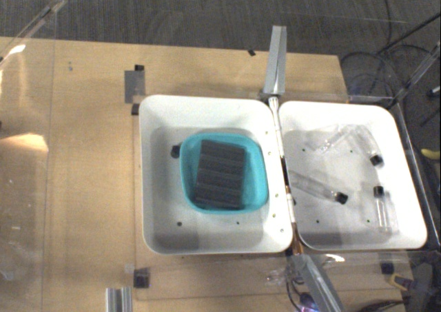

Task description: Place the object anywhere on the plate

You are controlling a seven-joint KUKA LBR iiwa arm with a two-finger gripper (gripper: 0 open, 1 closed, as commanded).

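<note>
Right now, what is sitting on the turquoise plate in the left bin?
A dark ribbed block lies on the turquoise plate, covering its middle. Whatever lies beneath the block is hidden.

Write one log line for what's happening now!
dark ridged block: on teal plate | left bin | clear vials: right bin

i see a teal plate in the left bin, with a dark ridged block lying on it. clear vials with black caps lie scattered in the right bin.
</note>
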